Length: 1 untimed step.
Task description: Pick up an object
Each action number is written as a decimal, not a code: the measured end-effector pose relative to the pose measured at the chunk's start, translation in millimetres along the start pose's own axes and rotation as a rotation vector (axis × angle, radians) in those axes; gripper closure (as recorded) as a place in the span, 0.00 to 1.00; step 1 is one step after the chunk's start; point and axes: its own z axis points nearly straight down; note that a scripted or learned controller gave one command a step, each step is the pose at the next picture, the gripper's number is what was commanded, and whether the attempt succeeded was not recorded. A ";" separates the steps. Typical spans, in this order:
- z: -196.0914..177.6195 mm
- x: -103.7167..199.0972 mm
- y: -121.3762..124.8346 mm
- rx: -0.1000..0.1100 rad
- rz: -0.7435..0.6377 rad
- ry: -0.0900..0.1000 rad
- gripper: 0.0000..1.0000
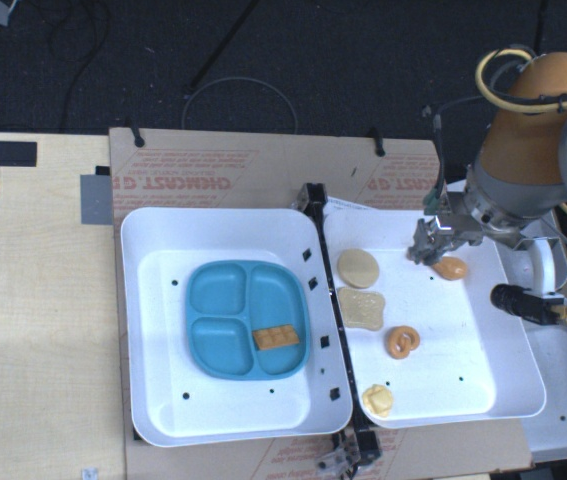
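End effector [435, 240] hangs low at upper right of the right bin [508, 393], its state not discernible from here, with the orange piece [451, 267] just beside it to lower right, seemingly touching, long axis roughly left-right across the frame.

A small orange rounded object [451, 267] lies in the right bin's far part, beside the end effector [429, 247].

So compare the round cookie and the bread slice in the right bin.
The round cookie is a smooth tan disc; the bread slice is squarish, paler and rougher looking. The cookie lies nearer the bin's far wall, the bread just below it. Both lie flat by the divider.
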 end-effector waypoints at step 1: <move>2.6 41.4 12.2 0.006 -0.004 0.003 1.00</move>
